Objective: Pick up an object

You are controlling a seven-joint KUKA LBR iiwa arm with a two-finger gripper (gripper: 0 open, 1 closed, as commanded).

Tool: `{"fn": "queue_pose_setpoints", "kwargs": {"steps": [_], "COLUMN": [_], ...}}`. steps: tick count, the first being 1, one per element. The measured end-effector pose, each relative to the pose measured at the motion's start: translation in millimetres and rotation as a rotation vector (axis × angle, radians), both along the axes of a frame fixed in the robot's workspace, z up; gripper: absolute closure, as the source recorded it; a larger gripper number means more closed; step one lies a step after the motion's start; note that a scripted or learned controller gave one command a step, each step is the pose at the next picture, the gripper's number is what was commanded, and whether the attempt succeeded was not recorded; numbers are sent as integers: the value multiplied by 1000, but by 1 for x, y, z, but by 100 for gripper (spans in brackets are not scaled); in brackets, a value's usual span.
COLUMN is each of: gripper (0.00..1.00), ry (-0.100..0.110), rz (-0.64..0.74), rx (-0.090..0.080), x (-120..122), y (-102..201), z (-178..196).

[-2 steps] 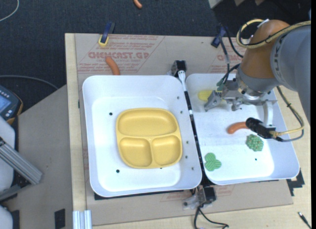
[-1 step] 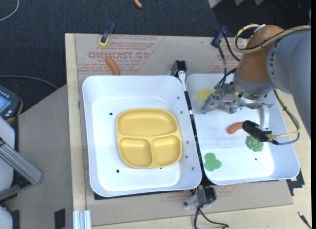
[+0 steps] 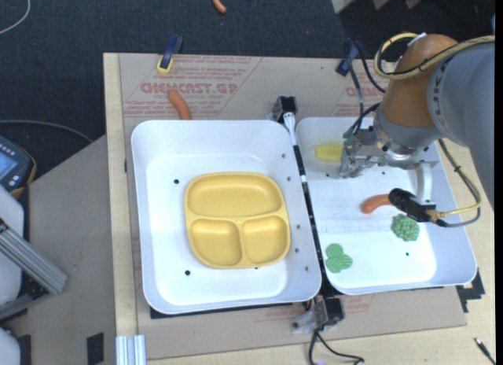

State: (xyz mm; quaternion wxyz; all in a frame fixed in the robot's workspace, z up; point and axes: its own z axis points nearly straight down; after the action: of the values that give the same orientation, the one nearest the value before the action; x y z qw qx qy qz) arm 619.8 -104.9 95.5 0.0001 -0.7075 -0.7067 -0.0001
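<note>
My gripper (image 3: 355,162) hangs low over the back left part of the right bin (image 3: 452,265). Just to its left lies a small yellow piece (image 3: 328,152), close to the gripper or touching it; I cannot tell which. An orange sausage (image 3: 375,204) lies in the middle of that bin, in front of the gripper. Further right sits a green broccoli floret (image 3: 406,228). A flat green leafy piece (image 3: 339,258) rests near the bin's front left corner.
The left bin (image 3: 153,198) holds a yellow divided plate (image 3: 236,219). Another orange sausage (image 3: 180,105) lies on the cardboard behind the left bin, and one (image 3: 218,1) on the dark floor. A blue and yellow clamp (image 3: 167,55) grips the bench's back edge.
</note>
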Motion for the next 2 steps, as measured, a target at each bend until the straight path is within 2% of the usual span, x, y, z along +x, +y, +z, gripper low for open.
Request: {"fn": "queue_pose_setpoints", "kwargs": {"steps": [2], "gripper": [100], "ry": [-9], "rz": [2], "rx": [-3], "x": [10], "y": [-14], "z": [122]}}
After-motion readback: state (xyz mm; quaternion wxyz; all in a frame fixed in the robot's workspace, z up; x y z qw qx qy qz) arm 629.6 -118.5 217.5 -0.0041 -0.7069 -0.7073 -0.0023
